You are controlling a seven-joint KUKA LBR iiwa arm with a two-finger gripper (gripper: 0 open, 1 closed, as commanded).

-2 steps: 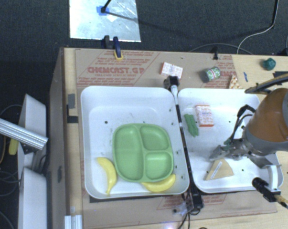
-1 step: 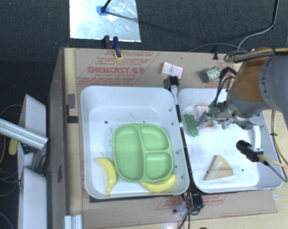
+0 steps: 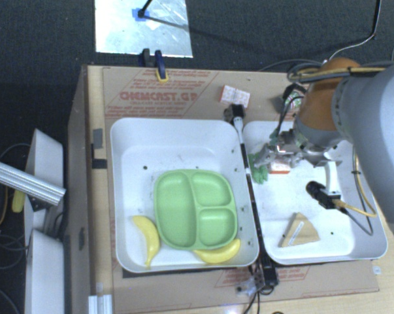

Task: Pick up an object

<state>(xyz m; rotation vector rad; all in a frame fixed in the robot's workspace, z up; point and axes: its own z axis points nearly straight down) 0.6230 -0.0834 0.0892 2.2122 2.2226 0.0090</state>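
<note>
Fingers (image 3: 270, 156), spread unclear, hang over a green object (image 3: 259, 173) by the right bin (image 3: 366, 241)'s left wall.

The grey arm (image 3: 360, 103) reaches into the right bin (image 3: 366, 244), its gripper (image 3: 270, 154) low over a green object (image 3: 257, 173) near a tan wedge (image 3: 299, 231) — while the left bin (image 3: 128, 142) holds a green divided plate (image 3: 195, 208) and two bananas (image 3: 147, 239).
</note>
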